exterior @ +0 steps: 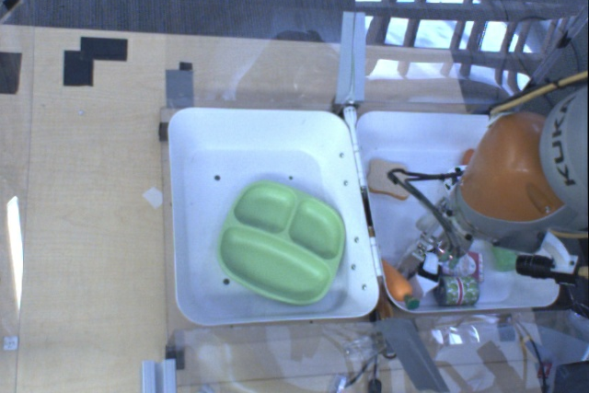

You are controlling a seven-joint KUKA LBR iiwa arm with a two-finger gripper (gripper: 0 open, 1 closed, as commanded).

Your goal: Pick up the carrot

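Two white bins side by side. Left bin (198, 198) w/ green divided plate (282, 241). Arm (515, 170) over right bin (414, 138), gripper (433, 246) low near front; open or closed, can't tell. Carrot (398, 282) lies at right bin's front-left corner, just beside gripper. Small can (458, 286) next to it.

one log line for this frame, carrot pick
carrot: right bin, front-left corner | pincer: low beside it, no hold seen | green tray: left bin
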